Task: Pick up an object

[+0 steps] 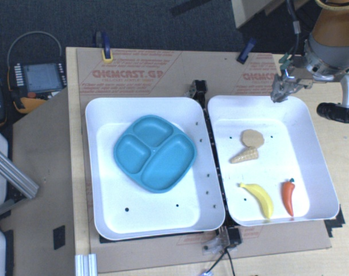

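In the right bin (321,171), close to its near edge, lie a yellow banana (259,197), long and bent, and an orange carrot (288,197) with a little green top, just beside it toward the near right corner. A bit farther in, around the middle of that bin, a pale ice cream cone (245,154) lies on its side, touching a round tan cookie (252,137) behind it. The left bin (96,171) holds a blue plate (155,153) split into three parts. Behind the bins, the brown board (174,73) has red writing that reads "CHEMCAST". My gripper (280,92) hangs over the far edge of the right bin, near its far right corner, well apart from the toys. I cannot tell if my fingers are open or closed, and I see nothing between them.
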### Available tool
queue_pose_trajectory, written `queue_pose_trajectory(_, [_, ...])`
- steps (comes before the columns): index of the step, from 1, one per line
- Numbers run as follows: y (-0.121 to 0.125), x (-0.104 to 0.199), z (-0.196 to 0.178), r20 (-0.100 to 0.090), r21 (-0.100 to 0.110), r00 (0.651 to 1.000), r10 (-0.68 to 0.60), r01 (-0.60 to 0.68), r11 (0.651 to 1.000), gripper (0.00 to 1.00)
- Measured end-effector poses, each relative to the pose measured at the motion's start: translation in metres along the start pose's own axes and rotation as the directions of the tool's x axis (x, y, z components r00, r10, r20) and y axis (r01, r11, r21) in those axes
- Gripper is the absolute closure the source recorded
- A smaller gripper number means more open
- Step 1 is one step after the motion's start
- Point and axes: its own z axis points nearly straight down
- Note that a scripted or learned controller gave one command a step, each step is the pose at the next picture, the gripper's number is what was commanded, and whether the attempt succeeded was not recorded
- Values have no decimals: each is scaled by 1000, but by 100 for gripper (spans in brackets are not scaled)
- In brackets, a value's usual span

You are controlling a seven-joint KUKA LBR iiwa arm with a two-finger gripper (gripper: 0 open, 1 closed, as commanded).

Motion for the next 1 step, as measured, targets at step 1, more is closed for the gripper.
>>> queue_pose_trajectory(1, [-24,47,-5,-1,-1,1000,-1,1,1000,100])
